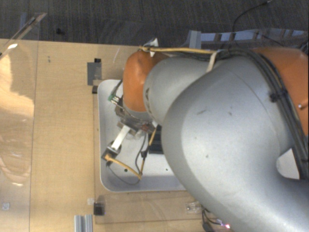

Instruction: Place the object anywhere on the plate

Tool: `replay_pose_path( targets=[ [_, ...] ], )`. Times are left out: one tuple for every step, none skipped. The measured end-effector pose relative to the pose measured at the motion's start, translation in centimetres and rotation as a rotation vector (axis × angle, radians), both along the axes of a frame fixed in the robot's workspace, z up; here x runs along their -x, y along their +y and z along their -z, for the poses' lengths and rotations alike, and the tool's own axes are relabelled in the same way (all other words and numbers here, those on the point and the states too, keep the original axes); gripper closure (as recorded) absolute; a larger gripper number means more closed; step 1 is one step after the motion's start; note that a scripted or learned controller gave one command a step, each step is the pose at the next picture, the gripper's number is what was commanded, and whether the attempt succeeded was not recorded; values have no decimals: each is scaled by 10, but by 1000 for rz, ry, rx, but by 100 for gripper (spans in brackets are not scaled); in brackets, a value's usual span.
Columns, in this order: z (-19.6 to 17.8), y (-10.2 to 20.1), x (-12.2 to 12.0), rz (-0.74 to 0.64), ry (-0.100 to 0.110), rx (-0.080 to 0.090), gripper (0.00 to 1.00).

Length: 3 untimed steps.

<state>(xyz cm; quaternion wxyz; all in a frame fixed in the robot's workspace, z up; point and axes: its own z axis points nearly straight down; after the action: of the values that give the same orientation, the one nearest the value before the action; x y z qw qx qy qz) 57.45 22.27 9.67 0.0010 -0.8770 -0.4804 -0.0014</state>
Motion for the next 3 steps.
replay_pose_path(
  targets=[
    [-71, 13, -66, -45, -2, 0, 100],
    [-191, 13, -95, -166, -6, 0, 100],
    [2, 15, -71, -91, 8, 0, 100]
  ],
)
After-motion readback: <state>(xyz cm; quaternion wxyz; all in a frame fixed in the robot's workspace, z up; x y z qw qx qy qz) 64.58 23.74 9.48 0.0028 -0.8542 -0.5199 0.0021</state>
